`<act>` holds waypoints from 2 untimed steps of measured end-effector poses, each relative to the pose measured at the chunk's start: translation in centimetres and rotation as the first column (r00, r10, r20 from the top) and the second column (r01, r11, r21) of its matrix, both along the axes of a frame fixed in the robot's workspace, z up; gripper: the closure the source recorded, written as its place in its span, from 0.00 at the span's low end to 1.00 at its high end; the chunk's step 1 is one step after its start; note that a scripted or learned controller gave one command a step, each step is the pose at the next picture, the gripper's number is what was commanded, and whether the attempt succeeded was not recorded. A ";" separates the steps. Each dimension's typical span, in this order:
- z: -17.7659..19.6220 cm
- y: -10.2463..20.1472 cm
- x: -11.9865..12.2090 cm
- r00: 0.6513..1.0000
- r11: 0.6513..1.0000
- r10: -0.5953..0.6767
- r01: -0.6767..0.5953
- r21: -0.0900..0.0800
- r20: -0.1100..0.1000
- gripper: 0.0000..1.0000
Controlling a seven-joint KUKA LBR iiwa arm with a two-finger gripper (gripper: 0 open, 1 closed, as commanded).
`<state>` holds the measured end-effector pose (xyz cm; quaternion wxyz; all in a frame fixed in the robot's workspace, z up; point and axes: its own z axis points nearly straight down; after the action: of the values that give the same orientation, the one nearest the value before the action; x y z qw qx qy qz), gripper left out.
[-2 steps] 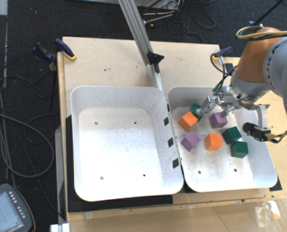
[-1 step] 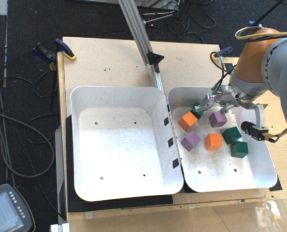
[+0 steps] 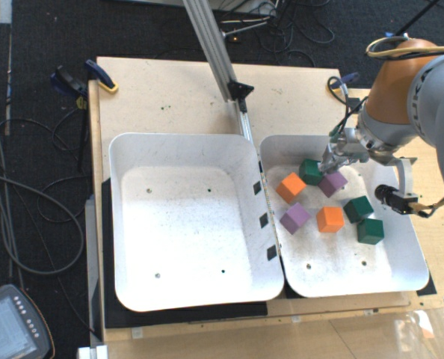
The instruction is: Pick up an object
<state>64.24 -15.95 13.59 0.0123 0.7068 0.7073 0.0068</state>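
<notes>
Gripper (image 3: 333,163): low near right bin's (image 3: 401,275) far edge, grip state unclear (fingers hidden)
Crowding it: green cube (image 3: 310,172), purple cube (image 3: 333,183)

The arm (image 3: 412,88) is running off the picture's right edge, so its base is not showing. Its wrist is covering the hand (image 3: 333,164), leaving the grip unreadable, and is hiding the far side of the green cube (image 3: 309,172) just beside it. Below the left bin (image 3: 125,223), a grey device (image 3: 9,327) is being cut off at the bottom left corner.
</notes>
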 end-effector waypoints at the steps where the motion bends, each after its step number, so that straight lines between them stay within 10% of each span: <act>1: 4.6 0.4 -0.5 1.000 1.000 0.002 -0.002 0.006 -0.021 1.00; 2: 10.6 1.3 0.1 1.000 1.000 0.004 -0.004 0.006 -0.018 1.00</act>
<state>64.32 -14.66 24.21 0.0039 0.7055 0.7087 0.0025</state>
